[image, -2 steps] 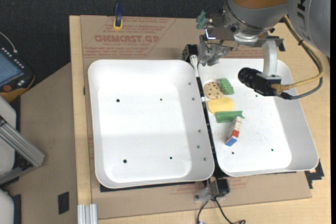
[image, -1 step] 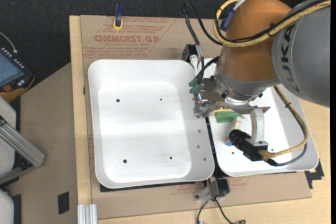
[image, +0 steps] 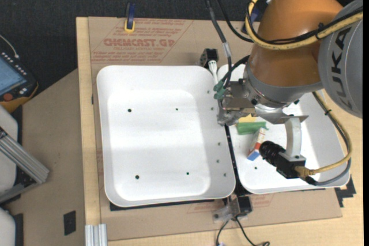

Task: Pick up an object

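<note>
The arm's orange-banded wrist (image: 288, 37) hangs over the right bin (image: 328, 129) and covers most of it. My gripper (image: 242, 118) points down at the bin's left side, close to the wall between the two bins. Just under it lie a green block (image: 252, 127) and a small yellow piece (image: 248, 118) touching the block's top edge. A slim red, white and blue object (image: 256, 147) lies just in front of them. Whether anything sits in the gripper is hidden by the wrist.
The left bin (image: 115, 141) is a bare white tray with four small dark dots. A black fitting with a yellow cable (image: 285, 163) hangs off the arm over the right bin's front. Cables run along the back, and a brown cardboard sheet (image: 144, 37) lies beneath both bins.
</note>
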